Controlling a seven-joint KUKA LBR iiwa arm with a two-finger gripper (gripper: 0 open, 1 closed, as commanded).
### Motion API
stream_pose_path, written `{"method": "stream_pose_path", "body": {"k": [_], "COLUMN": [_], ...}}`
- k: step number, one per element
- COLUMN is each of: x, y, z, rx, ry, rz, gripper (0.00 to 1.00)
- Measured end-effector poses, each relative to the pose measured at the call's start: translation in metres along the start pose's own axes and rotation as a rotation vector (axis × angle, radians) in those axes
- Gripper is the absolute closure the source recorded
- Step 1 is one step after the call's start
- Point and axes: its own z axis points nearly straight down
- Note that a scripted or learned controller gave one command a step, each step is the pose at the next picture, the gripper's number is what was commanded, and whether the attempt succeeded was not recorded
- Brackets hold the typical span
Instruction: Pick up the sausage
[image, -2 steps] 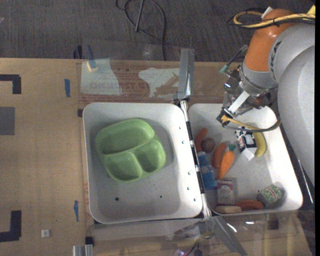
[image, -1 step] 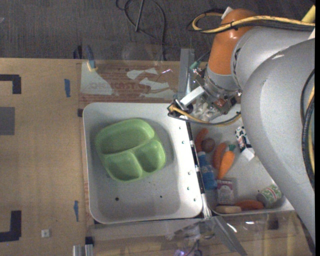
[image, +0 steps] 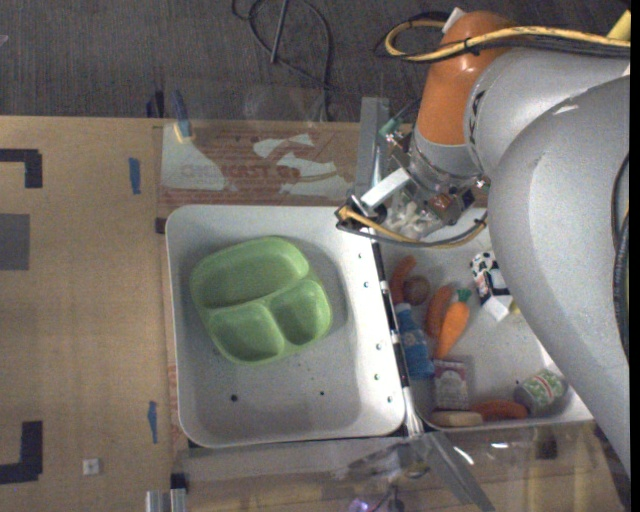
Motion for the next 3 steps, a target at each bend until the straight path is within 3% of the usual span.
{"method": "stream_pose_path", "body": {"k": [1,2,3], "x": [0.055,0.090,0.120], "y": [-0.084,-0.157,-0.166], "z": [0.067,0.064,0.099], "rx": [-0.001,-0.002,-0.004], "ry": [0.003,0.007,0.020], "rz": [-0.178,0.115,0.430], "gripper": [1.00,1.00,1.00]}}
